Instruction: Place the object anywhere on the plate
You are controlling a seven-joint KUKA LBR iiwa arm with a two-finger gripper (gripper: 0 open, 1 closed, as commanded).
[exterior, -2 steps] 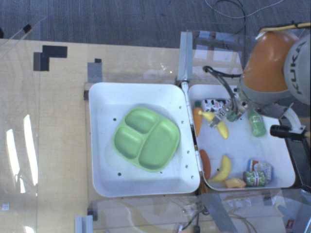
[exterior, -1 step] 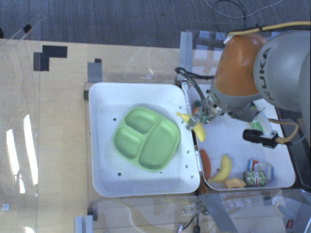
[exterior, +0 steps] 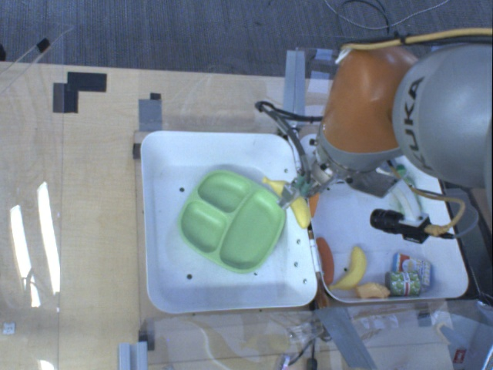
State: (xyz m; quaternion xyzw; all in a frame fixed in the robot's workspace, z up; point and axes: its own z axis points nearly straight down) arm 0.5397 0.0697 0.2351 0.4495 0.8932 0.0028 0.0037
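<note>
you are looking down at a slant on a pale wooden bench [exterior: 77,230] that carries two shallow white bins side by side.

the left bin [exterior: 166,280] holds one green plate [exterior: 231,220], divided into three compartments: two small ones on its left side and one large one on its right. the plate lies tilted at an angle within the bin, near the bin's right wall.

the one grey arm [exterior: 447,106], with its orange band [exterior: 362,99], reaches in from the right and covers the upper part of the right bin [exterior: 454,280]. the gripper [exterior: 296,191] sits just over the plate's right rim, at the wall between the two bins. one yellow object [exterior: 296,206], banana-like in shape, lies right at the fingertips, one end beside the plate's upper right rim and the other end hanging toward the dividing wall. you cannot tell from this view whether the fingers are clenched on it or released; the tips are too small and too crowded by cables to read. the yellow object is beside the plate's edge rather than clearly resting inside a compartment.

in the right bin you can count one red sausage-shaped item [exterior: 326,259] by the left wall, one yellow banana [exterior: 352,268], one small orange piece [exterior: 373,290] and one small can [exterior: 407,276] with a green and red label.
</note>
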